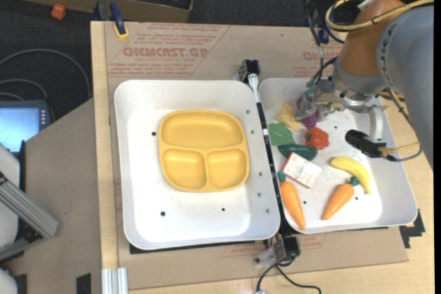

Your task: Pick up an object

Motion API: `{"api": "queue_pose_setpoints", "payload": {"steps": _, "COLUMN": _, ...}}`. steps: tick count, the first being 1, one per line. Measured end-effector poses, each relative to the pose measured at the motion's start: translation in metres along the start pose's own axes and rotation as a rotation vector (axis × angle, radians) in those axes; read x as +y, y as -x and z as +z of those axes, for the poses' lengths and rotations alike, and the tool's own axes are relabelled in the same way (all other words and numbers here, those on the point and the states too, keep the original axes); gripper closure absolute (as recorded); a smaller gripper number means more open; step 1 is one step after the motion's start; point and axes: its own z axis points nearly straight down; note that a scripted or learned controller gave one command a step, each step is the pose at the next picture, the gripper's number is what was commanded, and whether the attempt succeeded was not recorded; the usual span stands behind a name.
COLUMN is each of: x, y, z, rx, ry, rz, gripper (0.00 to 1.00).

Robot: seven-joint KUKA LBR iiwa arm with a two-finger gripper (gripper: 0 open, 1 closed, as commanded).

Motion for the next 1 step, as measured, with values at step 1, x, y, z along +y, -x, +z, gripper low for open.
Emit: {"api": "queue_pose_setpoints", "payload": {"steps": 1, "x": -0.065, "y": -0.0486, "z": -0.1061, "rx": 0.003, "ry": 0.001, "rz": 0.002, "gripper": 1.0}}
